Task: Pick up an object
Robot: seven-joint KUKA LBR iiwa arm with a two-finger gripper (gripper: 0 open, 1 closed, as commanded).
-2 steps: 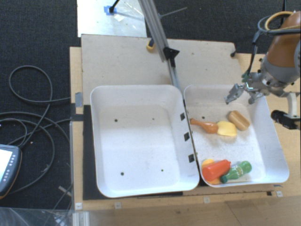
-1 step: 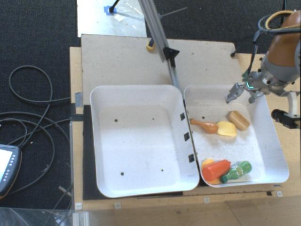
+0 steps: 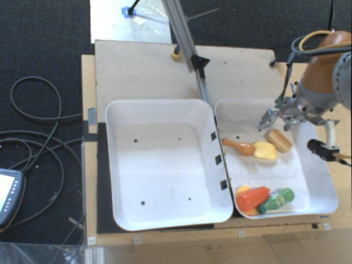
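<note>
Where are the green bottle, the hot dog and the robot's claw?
Green bottle point(image 3: 276, 199): camera view, middle of its body.
Hot dog point(image 3: 279, 140): camera view, middle of the bun.
Gripper point(image 3: 268, 120): camera view, between its fingertips.

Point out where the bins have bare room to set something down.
The left bin floor is bare wall to wall. In the right bin, free patches lie behind the gripper and mid-floor between the bun and bottle. Its front-left corner is crowded.
</note>
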